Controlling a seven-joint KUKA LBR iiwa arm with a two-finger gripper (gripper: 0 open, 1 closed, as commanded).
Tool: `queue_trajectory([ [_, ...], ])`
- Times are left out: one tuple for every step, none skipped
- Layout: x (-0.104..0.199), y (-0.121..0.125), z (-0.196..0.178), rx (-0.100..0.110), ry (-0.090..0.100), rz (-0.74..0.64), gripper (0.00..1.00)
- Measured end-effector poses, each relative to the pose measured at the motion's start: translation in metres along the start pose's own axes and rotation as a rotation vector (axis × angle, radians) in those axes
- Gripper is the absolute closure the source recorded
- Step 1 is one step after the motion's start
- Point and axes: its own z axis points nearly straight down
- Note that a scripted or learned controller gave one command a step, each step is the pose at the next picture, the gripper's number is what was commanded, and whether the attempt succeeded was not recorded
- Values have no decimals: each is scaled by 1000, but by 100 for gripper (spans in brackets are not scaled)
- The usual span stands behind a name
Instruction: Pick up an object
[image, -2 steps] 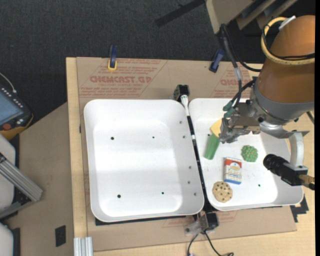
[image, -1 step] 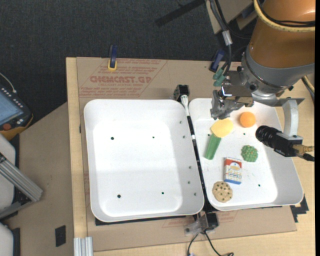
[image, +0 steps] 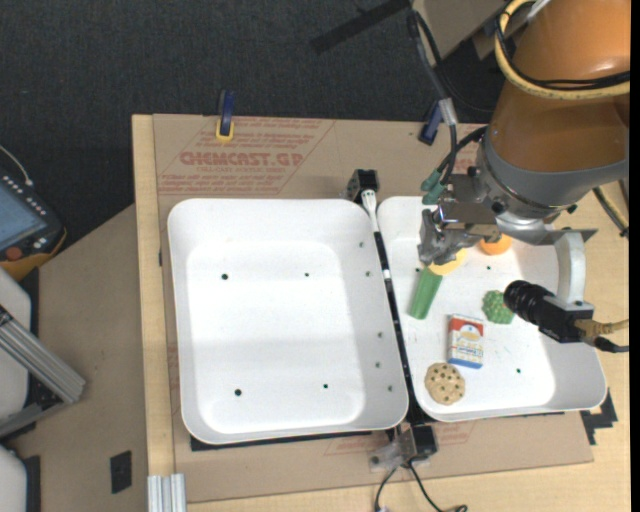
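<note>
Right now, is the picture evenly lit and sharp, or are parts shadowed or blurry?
Camera view: the left bin shows a brighter band across its floor; the arm looms large and soft-edged; the small box is too blurry to read.

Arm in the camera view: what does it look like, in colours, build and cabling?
The arm is bulky and rounded, with a broad orange band above a grey wrist section. Below it sits a grey metal gripper of small angular parts. Dark cables run alongside the wrist, one with a green connector. No lettering is legible on it.
</note>
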Motion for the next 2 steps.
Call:
queue_trajectory([
  [2, -25, 4, -1, 1, -1, 100],
  [-119, -24, -12, -11, -5, 12, 100],
])
